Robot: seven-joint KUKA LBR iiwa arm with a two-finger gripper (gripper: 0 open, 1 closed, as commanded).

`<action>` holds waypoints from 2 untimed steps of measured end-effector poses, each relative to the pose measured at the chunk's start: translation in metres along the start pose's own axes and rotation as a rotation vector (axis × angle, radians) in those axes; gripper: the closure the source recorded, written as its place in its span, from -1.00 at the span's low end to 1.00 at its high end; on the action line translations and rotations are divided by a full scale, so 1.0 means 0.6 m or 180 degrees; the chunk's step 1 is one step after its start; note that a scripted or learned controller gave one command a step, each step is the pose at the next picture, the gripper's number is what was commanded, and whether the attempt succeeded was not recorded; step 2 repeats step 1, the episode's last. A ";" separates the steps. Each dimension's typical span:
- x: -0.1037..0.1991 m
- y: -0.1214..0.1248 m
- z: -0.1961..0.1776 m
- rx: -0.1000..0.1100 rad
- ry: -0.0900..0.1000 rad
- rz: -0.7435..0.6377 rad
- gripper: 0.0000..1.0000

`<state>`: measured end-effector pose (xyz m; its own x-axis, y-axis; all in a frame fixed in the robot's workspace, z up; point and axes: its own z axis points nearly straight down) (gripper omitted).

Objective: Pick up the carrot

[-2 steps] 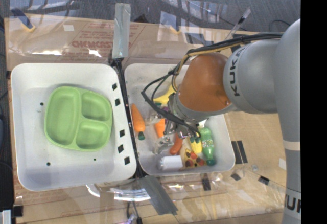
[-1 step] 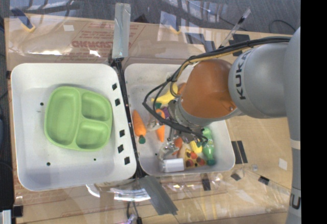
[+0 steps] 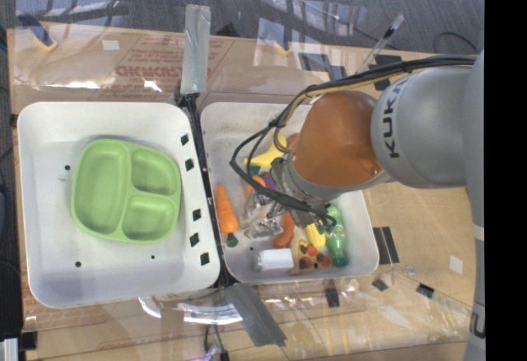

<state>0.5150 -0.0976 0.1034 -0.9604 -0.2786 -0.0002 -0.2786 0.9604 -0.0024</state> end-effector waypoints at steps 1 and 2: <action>-0.067 0.145 -0.153 -0.0004 -0.0026 -0.0449 1.00; -0.067 0.145 -0.153 -0.0004 -0.0026 -0.0449 1.00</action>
